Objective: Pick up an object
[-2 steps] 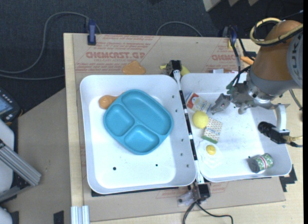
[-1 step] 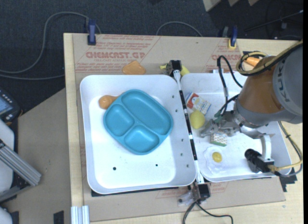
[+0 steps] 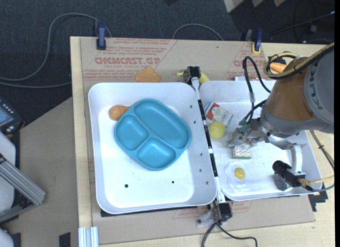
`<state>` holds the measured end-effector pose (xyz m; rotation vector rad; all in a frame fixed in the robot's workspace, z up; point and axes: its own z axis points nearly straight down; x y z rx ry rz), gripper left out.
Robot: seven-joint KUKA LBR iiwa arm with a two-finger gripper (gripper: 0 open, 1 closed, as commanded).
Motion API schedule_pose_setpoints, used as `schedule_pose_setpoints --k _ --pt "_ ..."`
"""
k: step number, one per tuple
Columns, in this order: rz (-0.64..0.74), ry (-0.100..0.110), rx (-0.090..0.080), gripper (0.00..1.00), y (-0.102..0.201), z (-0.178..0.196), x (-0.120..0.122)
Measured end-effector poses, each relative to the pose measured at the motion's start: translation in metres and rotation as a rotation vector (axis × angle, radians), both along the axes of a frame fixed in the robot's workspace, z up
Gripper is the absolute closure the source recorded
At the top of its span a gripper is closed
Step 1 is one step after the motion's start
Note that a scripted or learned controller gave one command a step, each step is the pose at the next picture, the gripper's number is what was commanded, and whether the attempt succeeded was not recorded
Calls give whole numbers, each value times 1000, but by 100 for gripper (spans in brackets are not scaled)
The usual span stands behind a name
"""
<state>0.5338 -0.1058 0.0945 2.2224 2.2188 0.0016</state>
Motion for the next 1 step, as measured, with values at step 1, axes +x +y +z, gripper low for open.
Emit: schedule_pose_setpoints --k 1 --pt "9 -10 1 100 61 96 25"
